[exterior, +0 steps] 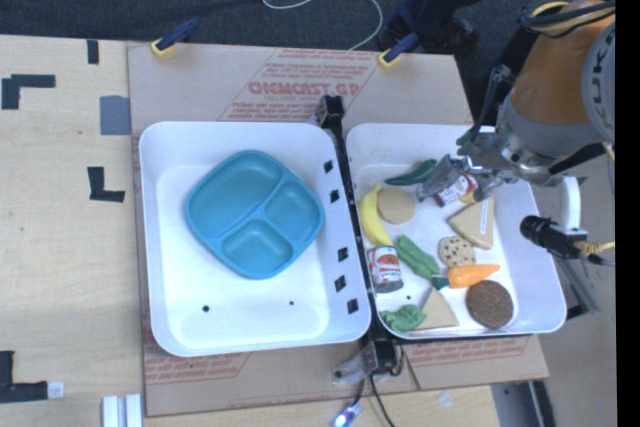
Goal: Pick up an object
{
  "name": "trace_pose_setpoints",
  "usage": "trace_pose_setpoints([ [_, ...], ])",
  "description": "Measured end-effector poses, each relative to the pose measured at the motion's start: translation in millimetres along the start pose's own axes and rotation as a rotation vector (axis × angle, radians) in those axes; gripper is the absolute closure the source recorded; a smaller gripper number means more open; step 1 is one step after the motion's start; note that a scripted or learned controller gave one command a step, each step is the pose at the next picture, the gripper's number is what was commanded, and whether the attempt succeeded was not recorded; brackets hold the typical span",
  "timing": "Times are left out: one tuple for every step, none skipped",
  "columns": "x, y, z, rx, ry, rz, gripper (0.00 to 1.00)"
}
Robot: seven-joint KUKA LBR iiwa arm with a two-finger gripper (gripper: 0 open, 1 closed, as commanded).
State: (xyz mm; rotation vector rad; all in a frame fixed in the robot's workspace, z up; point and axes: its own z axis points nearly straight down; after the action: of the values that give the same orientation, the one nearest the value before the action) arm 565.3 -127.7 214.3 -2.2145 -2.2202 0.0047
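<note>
Camera view looks down on a counter (60,245) with two shallow white bins side by side on a cardboard sheet (290,80). Left bin (170,315) carries a blue divided plate (255,213), lying flat toward its upper middle. Right bin (545,310) is crowded with toy food: a yellow banana (373,218) along its left wall, a pale round slice (396,206) touching the banana, a green pepper-like piece (411,177) above them, a small can (386,269) lying near the left wall, a green pod (418,256), a chip cookie (455,250), an orange carrot (470,275), a brown round patty (490,303), a cheese-coloured wedge (472,225), a tan wedge (438,312) and a green leafy bit (403,319) at the bottom edge.

From the right, the grey arm (560,85) reaches over the right bin's upper part. Its claw (452,179) sits low among the items, just above the cheese-coloured wedge and right of the green pepper-like piece. A small red and white object (462,188) lies right at the claw's tips, but I cannot tell whether the claw is released or clenched, or whether it grasps that object.
</note>
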Motion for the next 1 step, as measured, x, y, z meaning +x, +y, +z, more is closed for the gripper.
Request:
trace_pose_setpoints([
  [43.3, -42.2, 32.5, 0.002, 0.000, 0.000, 0.00],
])
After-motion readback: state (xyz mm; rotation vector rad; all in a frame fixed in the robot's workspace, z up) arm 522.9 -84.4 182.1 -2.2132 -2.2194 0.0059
